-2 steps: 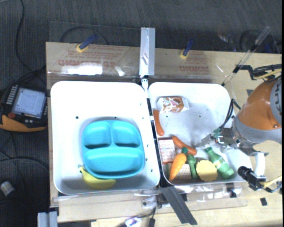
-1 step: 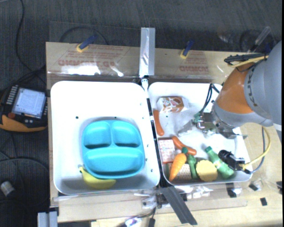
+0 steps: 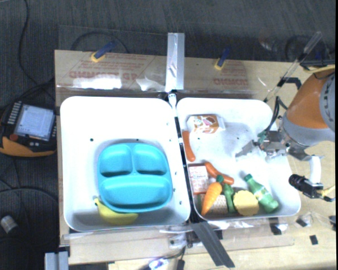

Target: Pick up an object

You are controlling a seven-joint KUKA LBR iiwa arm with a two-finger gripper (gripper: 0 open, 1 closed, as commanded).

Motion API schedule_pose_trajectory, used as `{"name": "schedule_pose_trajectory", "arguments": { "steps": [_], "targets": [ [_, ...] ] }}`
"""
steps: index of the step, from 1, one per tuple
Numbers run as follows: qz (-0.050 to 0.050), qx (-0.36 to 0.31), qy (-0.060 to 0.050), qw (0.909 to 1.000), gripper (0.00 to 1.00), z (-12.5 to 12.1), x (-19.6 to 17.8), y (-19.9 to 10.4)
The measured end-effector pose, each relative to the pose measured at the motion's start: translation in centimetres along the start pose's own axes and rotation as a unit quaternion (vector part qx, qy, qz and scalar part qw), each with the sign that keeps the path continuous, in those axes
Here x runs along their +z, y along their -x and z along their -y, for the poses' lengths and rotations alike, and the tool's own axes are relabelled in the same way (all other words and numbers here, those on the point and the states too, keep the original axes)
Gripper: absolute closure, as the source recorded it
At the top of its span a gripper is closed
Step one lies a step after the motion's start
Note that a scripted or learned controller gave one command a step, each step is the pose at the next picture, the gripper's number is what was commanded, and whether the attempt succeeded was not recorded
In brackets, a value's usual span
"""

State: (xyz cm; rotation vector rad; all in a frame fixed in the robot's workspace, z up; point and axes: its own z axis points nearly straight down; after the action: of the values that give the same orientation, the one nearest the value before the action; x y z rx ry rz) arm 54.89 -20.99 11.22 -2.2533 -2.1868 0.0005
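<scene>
From my remote seat I see the grey two-finger gripper (image 3: 249, 148) low over the right white bin (image 3: 236, 107), its fingers seemingly spread with nothing between them, well apart from the green plastic bottle (image 3: 260, 193) lying near that bin's front right corner.

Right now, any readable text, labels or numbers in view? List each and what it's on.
None can be read for sure.
Red print on the clear sheet behind the bins: mirrored, blurred.
Carton label in the right bin: too small.
Red-and-white packet: blurred.
Handheld screen left of the bench: glare.
</scene>
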Motion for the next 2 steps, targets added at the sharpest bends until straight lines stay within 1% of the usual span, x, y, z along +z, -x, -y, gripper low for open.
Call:
{"name": "schedule_pose_trajectory", "arguments": {
  "steps": [1, 2],
  "targets": [
    [-0.002, -0.001, 0.012, 0.9999, 0.0, 2.5, 1.7, -0.1],
    [0.003, 0.014, 0.009, 0.9999, 0.0, 4.7, 2.2, -4.4]
  ]
}}
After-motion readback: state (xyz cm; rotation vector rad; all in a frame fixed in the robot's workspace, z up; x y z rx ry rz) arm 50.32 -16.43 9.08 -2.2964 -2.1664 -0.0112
